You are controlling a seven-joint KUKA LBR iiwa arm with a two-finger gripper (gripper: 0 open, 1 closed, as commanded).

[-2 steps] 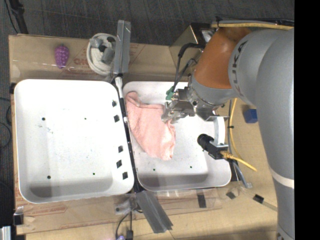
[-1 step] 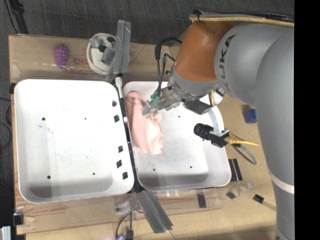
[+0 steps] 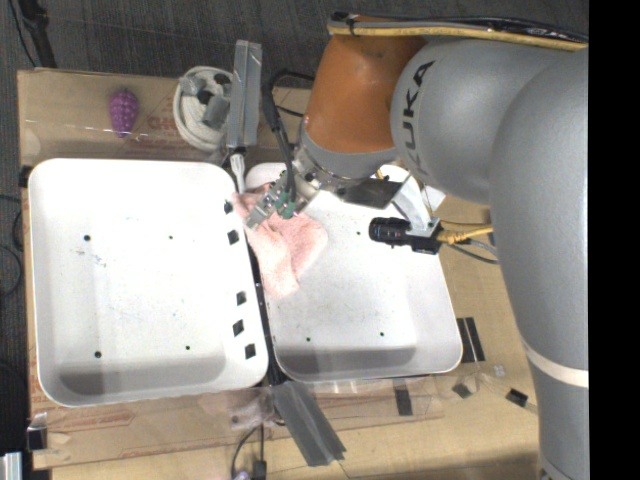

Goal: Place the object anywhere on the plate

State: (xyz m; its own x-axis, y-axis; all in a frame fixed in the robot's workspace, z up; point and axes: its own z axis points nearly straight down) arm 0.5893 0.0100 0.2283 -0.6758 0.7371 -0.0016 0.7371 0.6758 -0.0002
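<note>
A crumpled pink cloth-like piece [image 3: 293,245] lies in the right bin [image 3: 400,318], against its left wall near the far corner. My gripper [image 3: 274,206] hangs right over the far left end of the pink piece, low and close to the divider between the two bins. The grey arm with its orange band [image 3: 350,88] reaches down from the upper right and hides the far edge of the right bin. I cannot make out a plate or any thing held in the gripper.
The left bin [image 3: 130,278] shows a bare white floor. Beyond it on the bench lie a small purple object [image 3: 123,111] and a white coil of cable [image 3: 203,103]. A black connector [image 3: 400,233] with a yellow cable sticks out beside the arm.
</note>
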